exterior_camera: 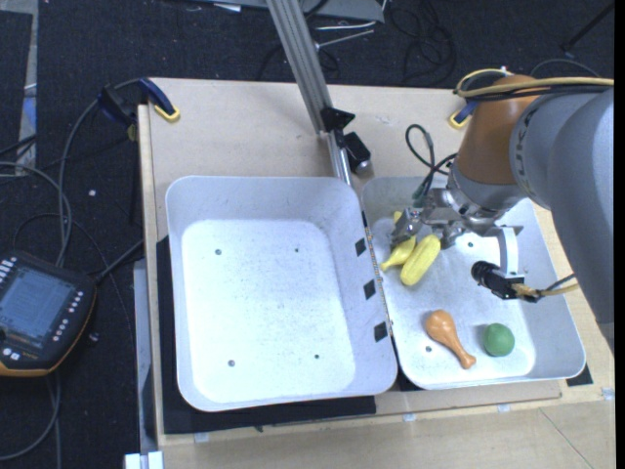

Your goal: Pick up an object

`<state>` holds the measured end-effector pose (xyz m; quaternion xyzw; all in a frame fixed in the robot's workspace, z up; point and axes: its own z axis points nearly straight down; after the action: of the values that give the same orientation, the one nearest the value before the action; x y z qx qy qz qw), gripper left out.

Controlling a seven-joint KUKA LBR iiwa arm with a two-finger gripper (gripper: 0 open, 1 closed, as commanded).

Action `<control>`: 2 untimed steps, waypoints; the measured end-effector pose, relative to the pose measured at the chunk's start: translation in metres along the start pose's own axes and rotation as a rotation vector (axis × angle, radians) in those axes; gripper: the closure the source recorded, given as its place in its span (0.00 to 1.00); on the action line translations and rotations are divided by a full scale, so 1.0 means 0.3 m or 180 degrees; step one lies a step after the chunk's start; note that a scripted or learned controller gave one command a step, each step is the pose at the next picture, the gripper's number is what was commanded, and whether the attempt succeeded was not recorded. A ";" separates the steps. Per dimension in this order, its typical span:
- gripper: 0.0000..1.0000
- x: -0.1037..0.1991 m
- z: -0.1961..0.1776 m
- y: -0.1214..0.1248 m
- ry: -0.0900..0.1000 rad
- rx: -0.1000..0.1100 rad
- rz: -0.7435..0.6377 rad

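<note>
A yellow banana bunch (411,256) lies in the right bin (547,350), near its left wall. My gripper (422,225) hangs right over the banana's upper end, its dark fingers down at the fruit; I cannot see whether anything is between them. An orange drumstick-shaped toy (449,336) lies toward the front of the same bin. Beside it on the right sits a small green ball (499,340).
The left bin (264,291) lies next to the right one, their walls meeting at black clips (371,286). A slanted metal pole (305,59) rises behind the bins. The grey arm with its orange band (493,135) covers the right bin's back right part. A cable connector (491,277) hangs beside the gripper.
</note>
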<state>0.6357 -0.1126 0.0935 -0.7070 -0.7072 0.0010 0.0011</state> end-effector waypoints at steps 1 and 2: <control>1.00 -0.001 -0.041 0.004 -0.0002 -0.0012 0.0001; 1.00 0.012 -0.232 -0.021 -0.0002 -0.0024 -0.0001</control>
<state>0.6297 -0.1089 0.1630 -0.7069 -0.7073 -0.0015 -0.0018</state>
